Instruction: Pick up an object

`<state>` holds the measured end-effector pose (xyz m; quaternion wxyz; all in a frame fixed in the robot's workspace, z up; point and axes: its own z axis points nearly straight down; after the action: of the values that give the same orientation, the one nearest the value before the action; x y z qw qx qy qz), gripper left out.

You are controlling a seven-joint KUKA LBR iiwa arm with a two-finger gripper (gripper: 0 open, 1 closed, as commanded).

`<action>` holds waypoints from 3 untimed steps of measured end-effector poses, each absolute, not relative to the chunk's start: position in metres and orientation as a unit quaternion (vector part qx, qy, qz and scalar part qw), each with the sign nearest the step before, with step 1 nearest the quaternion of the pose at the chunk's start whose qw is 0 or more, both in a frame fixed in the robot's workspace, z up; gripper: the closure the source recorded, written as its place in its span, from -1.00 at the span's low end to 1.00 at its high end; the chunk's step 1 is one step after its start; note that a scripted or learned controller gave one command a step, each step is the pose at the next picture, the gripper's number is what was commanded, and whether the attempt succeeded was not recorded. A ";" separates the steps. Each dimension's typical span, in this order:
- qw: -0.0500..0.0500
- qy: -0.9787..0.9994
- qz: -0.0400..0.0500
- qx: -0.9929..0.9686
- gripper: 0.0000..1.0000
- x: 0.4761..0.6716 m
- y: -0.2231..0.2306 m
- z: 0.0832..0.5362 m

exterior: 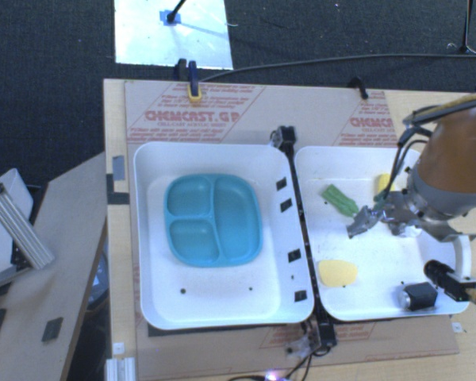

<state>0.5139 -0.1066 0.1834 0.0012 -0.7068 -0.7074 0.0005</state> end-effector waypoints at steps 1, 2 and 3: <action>0.002 -0.707 0.001 -0.707 -1.00 0.504 -0.106 0.135; -0.001 -0.707 -0.001 -0.707 1.00 0.506 -0.106 0.149; -0.004 -0.708 -0.002 -0.706 1.00 0.505 -0.110 0.212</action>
<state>0.5049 -0.1097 0.2119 -0.0035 -0.7058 -0.7084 -0.0023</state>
